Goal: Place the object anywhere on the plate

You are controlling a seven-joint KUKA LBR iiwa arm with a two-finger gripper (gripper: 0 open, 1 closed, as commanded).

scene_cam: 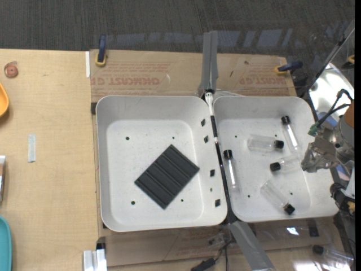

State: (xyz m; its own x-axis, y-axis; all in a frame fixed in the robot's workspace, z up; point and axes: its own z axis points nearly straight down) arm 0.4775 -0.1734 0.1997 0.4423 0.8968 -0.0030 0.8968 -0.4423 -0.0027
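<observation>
A dark ribbed rectangular plate (167,175) lies turned diagonally on the floor of the left bin (113,117). Several clear vials with black caps lie in the right bin (248,107): one (289,131) near the back right, one (265,144) in the middle, one (280,165) just below it, one (278,197) near the front, and one (230,168) along the left wall. My gripper (313,161) hangs over the right edge of the right bin, beside the middle vials and apart from the plate.
The arm's wrist and cables (338,123) crowd the right side. Cardboard (152,75) lies behind the bins with clamps (101,55) at its corners. A wooden bench top (45,151) extends to the left, with small items at its far left edge.
</observation>
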